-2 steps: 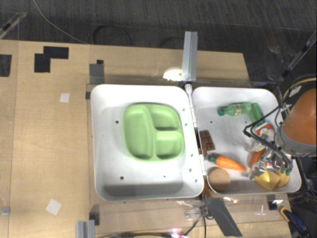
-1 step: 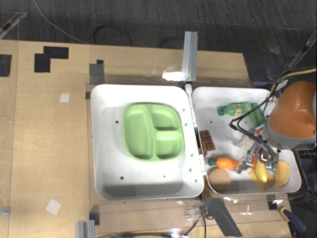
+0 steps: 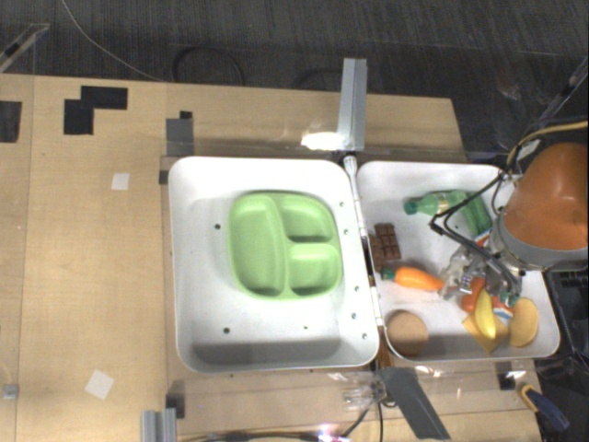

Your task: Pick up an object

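Camera view looks down on the table, where the gripper hangs low in the right bin, among a carrot, a banana and a yellow fruit near the table's right edge; whether it is apart or together, I cannot tell. A green bottle, chocolate bar and brown ball lie nearby. A green divided plate sits in the left bin.

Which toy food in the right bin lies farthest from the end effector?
The chocolate bar, dark brown, by the divider; the carrot, banana and green bottle lie nearer the end effector.
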Controlling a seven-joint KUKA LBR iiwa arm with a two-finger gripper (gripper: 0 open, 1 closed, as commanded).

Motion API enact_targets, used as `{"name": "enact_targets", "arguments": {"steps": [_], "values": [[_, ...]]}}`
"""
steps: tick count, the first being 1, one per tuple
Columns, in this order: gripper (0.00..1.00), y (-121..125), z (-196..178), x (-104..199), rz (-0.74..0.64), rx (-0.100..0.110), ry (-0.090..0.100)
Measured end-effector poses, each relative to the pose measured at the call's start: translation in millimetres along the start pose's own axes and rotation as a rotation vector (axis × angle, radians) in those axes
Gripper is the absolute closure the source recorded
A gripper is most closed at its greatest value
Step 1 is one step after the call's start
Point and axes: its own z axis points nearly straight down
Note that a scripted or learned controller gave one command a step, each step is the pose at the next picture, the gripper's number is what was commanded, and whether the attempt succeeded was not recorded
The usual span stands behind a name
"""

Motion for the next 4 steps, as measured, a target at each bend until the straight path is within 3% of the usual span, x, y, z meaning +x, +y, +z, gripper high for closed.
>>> {"name": "enact_targets", "arguments": {"steps": [1,2,3,4], "values": [[1.00,57,-107,-4,0.021,-0.002,0.018],[1.00,9,-44,-25,-0.126,0.001,0.031],[1.00,10,-155,-129,-0.135,-0.001,0.016],[1.00,66,-112,-133,-0.130,-0.003,0.028]]}}
